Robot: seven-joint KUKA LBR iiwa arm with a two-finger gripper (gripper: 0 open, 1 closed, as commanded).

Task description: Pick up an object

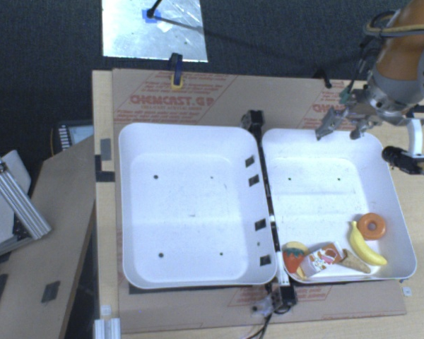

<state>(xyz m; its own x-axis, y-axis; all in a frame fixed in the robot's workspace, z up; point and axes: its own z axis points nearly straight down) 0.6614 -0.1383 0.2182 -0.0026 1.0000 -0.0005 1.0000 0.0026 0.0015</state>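
While pincer (337, 124) hangs spread over right bin (318, 162) rim, cardboard (198, 94) reads CHEMCAST GP, banana (364, 245) near front.

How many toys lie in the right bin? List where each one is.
4, though some may overlap. Banana and orange ring by the right wall; round red-and-yellow toy and white packet along the front wall of the right bin.

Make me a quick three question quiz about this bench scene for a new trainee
1. True or false: the banana lies in the right bin.
2. What touches the banana's upper end? A) orange donut-shaped toy B) blue cup C) green block
3. Over which edge of the right bin does the gripper hang, far or near?

Key: 1 true; 2 A; 3 far, with the fingers spread and nothing between them.
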